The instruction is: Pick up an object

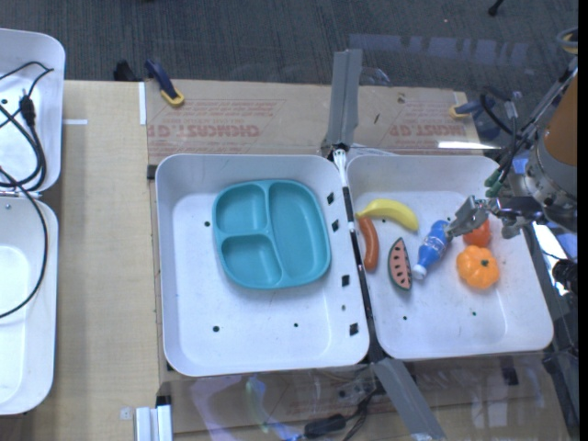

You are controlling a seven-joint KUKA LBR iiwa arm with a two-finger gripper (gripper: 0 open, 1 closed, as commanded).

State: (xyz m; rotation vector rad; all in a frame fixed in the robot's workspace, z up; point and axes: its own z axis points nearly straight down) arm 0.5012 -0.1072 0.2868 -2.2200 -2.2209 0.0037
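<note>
- Camera view, left bin [184,274]: I see 1 teal divided plate [272,232] lying flat near the middle, its 3 compartments bare. Nothing else in this bin looks pickable, so I judge the program has no business here.
- Camera view, right bin [441,333]: the candidates cluster in the upper half. A yellow banana [390,212] lies at about 11 o'clock from the bin's centre, with a red sausage [369,243] just beside it at 9 o'clock and a watermelon slice [399,264] near centre.
- A blue-and-white bottle [429,249] lies tilted, its upper end pointing toward 1 o'clock, right at the gripper [469,217].
- An orange pumpkin-like toy [479,267] sits at 3 o'clock from centre, and a smaller red-orange piece [478,235] lies above it, partly hidden by the gripper body.
- The arm comes in from 3 o'clock, low over the bin. I see 1 dark finger angled toward the bottle's top; whether the fingers are spread or closed I cannot tell, and I see nothing clearly between them.
- My judgement: the bottle is the likely target, given the approach line. Its rounded, slanted body could roll or slip, and the crowding by the red-orange piece may foul a finger.
</note>
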